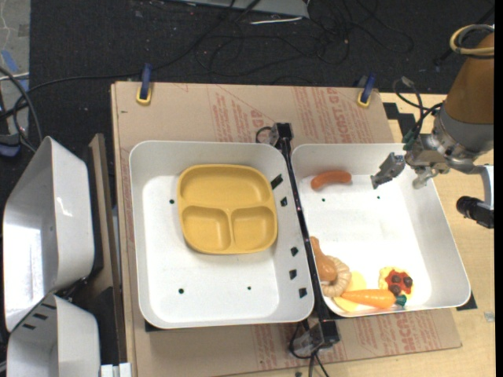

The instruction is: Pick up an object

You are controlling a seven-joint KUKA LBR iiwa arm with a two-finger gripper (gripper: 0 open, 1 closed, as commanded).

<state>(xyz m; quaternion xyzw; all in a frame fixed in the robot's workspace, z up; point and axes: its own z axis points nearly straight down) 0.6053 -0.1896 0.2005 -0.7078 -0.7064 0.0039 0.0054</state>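
Hand (391, 169) spread open, empty, just right of the sausage (330, 180).

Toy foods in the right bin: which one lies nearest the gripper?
The sausage, alone near the right bin's far wall, just left of the gripper. The other toy foods cluster at the near edge.

Colours across the two shallow white bins (157, 210)

The left bin holds a mustard-yellow plastic divided plate (228, 208); the right bin (424, 234) holds an orange-brown toy sausage (331, 180), an orange toy carrot (368, 297), a tan and pink toy shrimp (330, 272) and a yellow toy piece dotted red, black and green (396, 280). The brown cardboard sheet (228, 108) beneath bears faded red lettering, with two yellow clamps (144, 94) on its far edge.
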